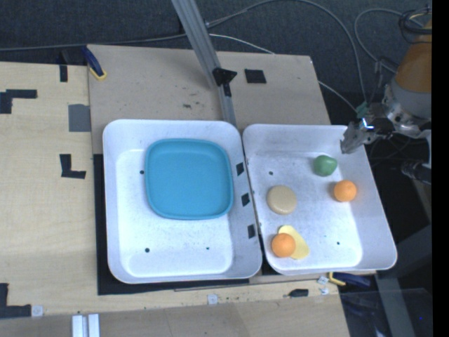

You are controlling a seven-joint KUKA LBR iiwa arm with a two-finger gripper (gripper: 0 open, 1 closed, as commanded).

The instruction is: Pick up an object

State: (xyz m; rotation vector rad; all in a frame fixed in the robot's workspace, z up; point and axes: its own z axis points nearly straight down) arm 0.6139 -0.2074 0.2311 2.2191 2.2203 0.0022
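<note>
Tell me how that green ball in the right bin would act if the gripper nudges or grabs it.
The green ball looks round and sits free on the flat floor of the right bin, so a nudge would probably send it rolling. Its curved sides could slip out of a two-finger pinch unless centred. It looks small, so likely light.

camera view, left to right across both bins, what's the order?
blue plate → beige round object → green ball → orange ball → gripper, at the right bin's far right edge.
</note>
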